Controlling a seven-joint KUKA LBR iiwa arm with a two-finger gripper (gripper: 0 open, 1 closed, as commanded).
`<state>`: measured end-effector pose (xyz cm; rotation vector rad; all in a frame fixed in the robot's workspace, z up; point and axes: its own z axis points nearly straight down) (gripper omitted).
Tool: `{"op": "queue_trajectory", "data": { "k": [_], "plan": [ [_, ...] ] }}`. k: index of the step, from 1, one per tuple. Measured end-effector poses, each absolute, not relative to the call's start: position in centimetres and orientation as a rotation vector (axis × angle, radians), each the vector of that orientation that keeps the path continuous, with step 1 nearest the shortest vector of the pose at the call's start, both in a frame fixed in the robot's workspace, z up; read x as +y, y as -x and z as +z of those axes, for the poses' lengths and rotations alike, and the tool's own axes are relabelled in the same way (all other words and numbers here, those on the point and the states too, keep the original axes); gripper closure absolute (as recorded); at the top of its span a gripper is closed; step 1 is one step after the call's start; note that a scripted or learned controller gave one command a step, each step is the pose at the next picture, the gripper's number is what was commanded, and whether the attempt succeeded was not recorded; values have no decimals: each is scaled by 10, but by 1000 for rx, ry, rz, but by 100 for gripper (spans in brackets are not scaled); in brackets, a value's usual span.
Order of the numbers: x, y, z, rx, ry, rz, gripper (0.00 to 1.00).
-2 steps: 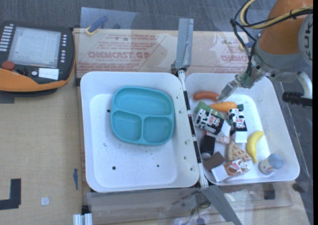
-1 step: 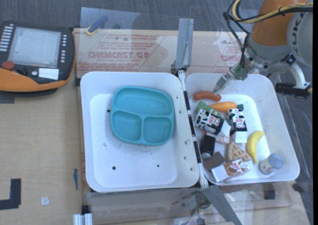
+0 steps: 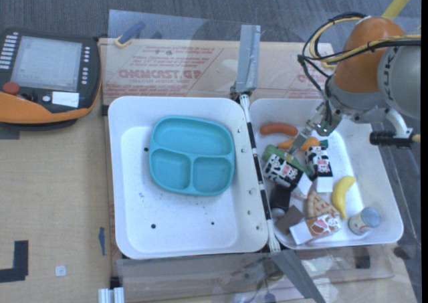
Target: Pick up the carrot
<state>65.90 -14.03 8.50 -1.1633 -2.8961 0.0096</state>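
Observation:
The carrot point(image 3: 287, 142) is a small orange piece in the right bin point(image 3: 381, 228), near its upper middle, just below a reddish sausage point(image 3: 277, 129). My gripper point(image 3: 301, 146) reaches down and to the left from the orange-banded wrist and sits right over the carrot, covering part of it. Another bit of orange shows on the gripper's right side. The gripper hides the contact point, so a grasp cannot be made out.
Crowding the carrot in the right bin are cow-patterned cartons point(image 3: 282, 170), a green item point(image 3: 271, 154), a banana point(image 3: 343, 193), a pizza slice point(image 3: 319, 207), a can point(image 3: 364, 218) and a small box point(image 3: 321, 226). A teal divided plate point(image 3: 192, 156) lies in the left bin point(image 3: 127, 215).

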Motion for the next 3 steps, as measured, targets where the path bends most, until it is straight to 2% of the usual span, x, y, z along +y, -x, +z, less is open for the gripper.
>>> {"op": "queue_trajectory", "data": {
  "k": [1, 2, 3],
  "plan": [
    [-141, -664, 99, -2919, 1174, -1, 100],
    [-115, -642, 164, -2882, 1263, -3, 100],
    [-104, -656, 158, -2840, 1355, -3, 100]
  ]
}}
